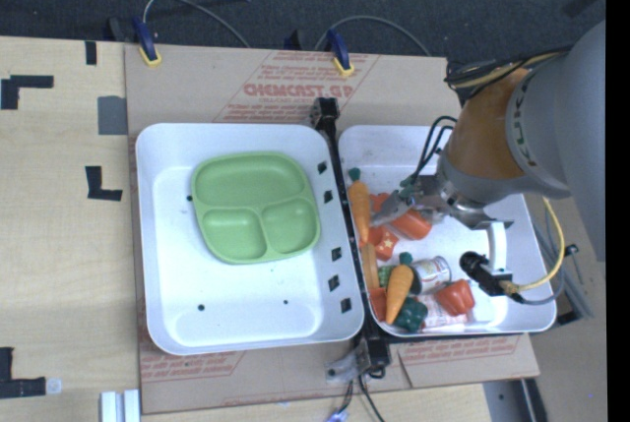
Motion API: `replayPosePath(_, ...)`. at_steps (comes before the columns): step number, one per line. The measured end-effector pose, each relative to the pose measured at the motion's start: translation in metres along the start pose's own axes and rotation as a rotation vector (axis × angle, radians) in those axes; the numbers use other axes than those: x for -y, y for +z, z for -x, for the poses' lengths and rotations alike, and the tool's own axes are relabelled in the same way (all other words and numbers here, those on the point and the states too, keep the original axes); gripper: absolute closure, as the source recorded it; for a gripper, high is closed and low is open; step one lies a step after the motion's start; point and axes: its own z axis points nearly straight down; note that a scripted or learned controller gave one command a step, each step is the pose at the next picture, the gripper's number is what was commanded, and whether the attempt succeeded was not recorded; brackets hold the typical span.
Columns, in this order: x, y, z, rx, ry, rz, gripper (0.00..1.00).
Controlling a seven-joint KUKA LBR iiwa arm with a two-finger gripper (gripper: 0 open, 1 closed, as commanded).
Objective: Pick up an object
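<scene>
The arm (536, 130) runs out of the picture at the right edge, and its bulk covers much of the right bin (520, 320), hiding the far right corner and whatever lies under the wrist. The gripper (392, 205) is blurred among the toy food, so how its fingers stand, and whether anything sits between them, cannot be told. The small can (430, 271) has a label too small to read, and the heaped pieces by the carrot (398, 290) overlap, their shapes partly hidden
</scene>
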Motion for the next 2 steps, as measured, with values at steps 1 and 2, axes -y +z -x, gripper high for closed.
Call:
replayPosePath(1,0.0001,-0.0104,0.001,0.0,0.001,-0.004,1.0)
replayPosePath(2,0.0004,-0.0102,0.001,-0.001,0.001,-0.005,0.0)
